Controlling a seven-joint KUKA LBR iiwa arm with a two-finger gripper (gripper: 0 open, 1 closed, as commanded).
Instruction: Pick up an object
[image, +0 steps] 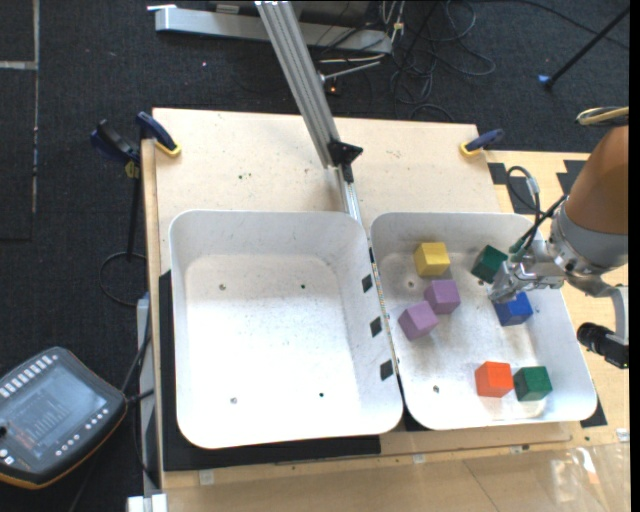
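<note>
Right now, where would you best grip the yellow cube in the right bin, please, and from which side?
Take the yellow cube from straight above, fingers on two opposite flat side faces. It sits flat and apart from the purple cubes, so probably any pair of faces is free. The gripper is over by the blue cube.

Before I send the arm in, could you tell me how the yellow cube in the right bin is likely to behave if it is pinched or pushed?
The yellow cube looks like a solid block with flat faces, so it probably stays stiff in a pinch and slides rather than rolls. It sits flat on the right bin floor, so tipping seems unlikely. A purple cube lies close below it, so a downward push might nudge that.
</note>
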